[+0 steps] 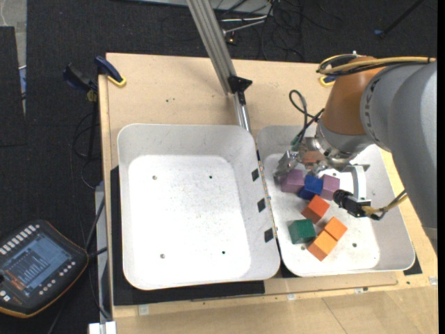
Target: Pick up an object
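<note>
1. The counter (181, 82) is a light tan wooden board, and around it the floor is dark, with black cables lying behind.
2. A grey metal pole (212, 33) comes slanting from the top and ends at the gap between the two bins.
3. At the bottom left corner lies a control pendant with a lit screen and an orange edge (31, 266), off the counter.
4. A blue and yellow clamp (104, 72) sits at the left back corner of the counter.
5. The left shallow white plastic bin (139, 145) has only small dark specks on its bottom.
6. The right shallow white plastic bin (389, 256) holds a group of small blocks, close together near its middle.
7. The gripper (300, 160) of the grey arm is low in the right bin, at the back end of the group.
8. The purple wooden block (295, 182) lies just beside the gripper, maybe touching it; I cannot tell if the gripper is apart or together.
9. The blue block (314, 185) and a second lilac block (331, 184) are next to it.
10. Nearer to the front lie an orange-red block (318, 207), a green block (302, 231) and two orange blocks (328, 238).
</note>
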`<state>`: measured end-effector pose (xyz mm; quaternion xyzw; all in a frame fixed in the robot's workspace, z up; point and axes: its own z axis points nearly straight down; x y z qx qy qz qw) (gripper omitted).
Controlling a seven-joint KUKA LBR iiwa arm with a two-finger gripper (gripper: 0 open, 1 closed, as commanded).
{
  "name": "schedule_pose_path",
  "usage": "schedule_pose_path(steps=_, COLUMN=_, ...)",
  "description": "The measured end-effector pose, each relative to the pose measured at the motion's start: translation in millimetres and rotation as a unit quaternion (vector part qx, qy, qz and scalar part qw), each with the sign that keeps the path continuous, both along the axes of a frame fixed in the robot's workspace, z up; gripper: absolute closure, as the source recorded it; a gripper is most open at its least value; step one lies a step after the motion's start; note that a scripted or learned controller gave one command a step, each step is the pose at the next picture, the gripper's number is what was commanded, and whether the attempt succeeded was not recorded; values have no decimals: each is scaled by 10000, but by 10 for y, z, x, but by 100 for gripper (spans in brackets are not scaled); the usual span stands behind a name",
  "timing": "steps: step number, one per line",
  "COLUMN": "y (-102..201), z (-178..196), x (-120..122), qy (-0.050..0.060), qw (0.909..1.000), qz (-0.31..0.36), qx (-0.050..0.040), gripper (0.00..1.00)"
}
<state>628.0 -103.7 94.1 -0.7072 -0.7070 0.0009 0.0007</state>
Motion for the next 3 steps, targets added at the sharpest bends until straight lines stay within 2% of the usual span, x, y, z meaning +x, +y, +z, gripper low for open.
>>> schedule_pose_path(steps=1, y=-2, z=117, x=10, qy=-18, qw=10000, qz=-3, qx=-1, gripper=100)
schedule_pose_path(steps=2, y=15, z=547, x=5, qy=-36, qw=10000, qz=6, qx=-2, gripper=100)
schedule_pose_path(steps=3, y=27, z=1191, x=39, qy=-51, qw=10000, qz=12, qx=-6, gripper=100)
